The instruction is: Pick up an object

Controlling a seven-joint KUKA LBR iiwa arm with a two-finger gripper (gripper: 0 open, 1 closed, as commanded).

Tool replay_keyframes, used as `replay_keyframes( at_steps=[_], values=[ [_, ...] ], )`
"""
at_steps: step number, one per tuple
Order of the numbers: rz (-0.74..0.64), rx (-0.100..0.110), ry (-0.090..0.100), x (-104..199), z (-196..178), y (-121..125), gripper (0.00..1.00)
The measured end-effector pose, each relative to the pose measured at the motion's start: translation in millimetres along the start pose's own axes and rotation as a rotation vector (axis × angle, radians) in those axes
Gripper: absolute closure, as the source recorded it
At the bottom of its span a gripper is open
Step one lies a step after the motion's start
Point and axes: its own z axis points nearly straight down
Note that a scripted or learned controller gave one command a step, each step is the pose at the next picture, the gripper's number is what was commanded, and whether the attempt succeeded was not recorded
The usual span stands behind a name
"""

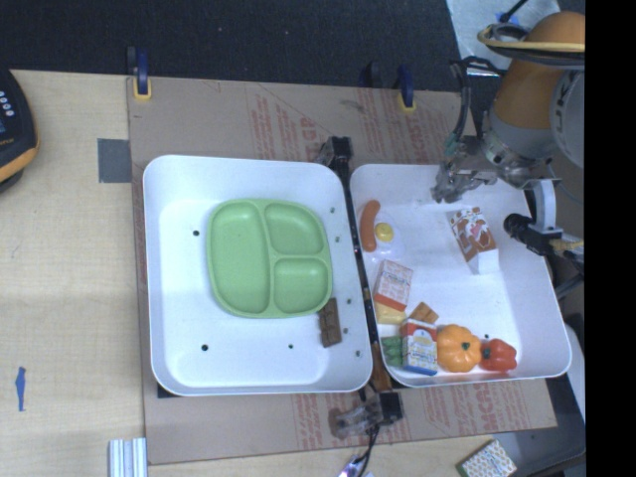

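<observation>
Two shallow white bins sit side by side on the desk point(70, 266), over a sheet of brown cardboard point(248, 117). The left bin point(174, 356) holds a pale green divided plate point(268, 256) lying flat near its middle, with three compartments, and a small brown block point(329, 322) close to the bin's right wall, just beside the plate's lower right corner. The right bin point(527, 296) carries the loose items: an orange sausage point(369, 224) standing lengthwise by the left wall, a little yellow round piece point(384, 233) touching its side, a red and white carton point(474, 238) tilted in the upper middle, a printed packet point(394, 284) below the sausage, and along the near edge a cluster of a yellow slab point(388, 314), an orange wedge point(423, 314), a green and white box point(415, 351), an orange pumpkin point(457, 348) and a red pepper point(499, 355), the last three touching in a row. The end effector point(459, 179) hangs over the upper part of the right bin, just above and left of the carton, apart from it; whether it is spread or pressed together I cannot tell, and nothing shows pinched in it.
</observation>
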Motion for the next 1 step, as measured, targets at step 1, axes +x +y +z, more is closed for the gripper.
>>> replay_keyframes(
  at_steps=[1],
  values=[
    [0.001,0.003,0.000,-1.0,2.9,-0.6,0.00]
  ],
)
